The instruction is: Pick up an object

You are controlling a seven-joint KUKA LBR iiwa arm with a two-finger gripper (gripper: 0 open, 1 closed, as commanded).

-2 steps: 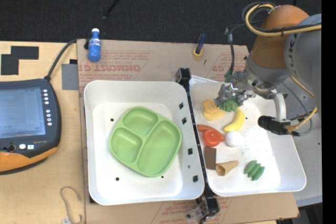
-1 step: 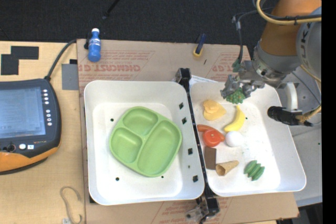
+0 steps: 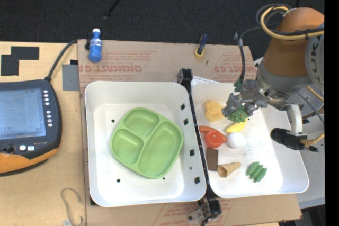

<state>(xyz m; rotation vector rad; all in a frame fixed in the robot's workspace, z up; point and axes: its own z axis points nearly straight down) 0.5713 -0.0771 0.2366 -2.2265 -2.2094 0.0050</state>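
Note:
My gripper [image 3: 239,109] hangs over the back middle of the right bin [image 3: 288,177]. A small green leafy piece [image 3: 240,115] sits between its fingers, and the gripper is shut on it. Just below lies a yellow piece [image 3: 235,127], partly covered by the green one. Around it in the same bin lie a yellow-orange lump [image 3: 213,110], a red piece [image 3: 214,138], a white egg [image 3: 236,139], a brown block [image 3: 212,159], a tan cone [image 3: 229,169] and a green pod [image 3: 256,171].
The left bin [image 3: 100,177] holds a green divided plate [image 3: 146,141]. A black divider [image 3: 193,135] runs between the bins. A blue bottle [image 3: 95,46] stands behind the bins, and a tablet [image 3: 24,116] lies at far left.

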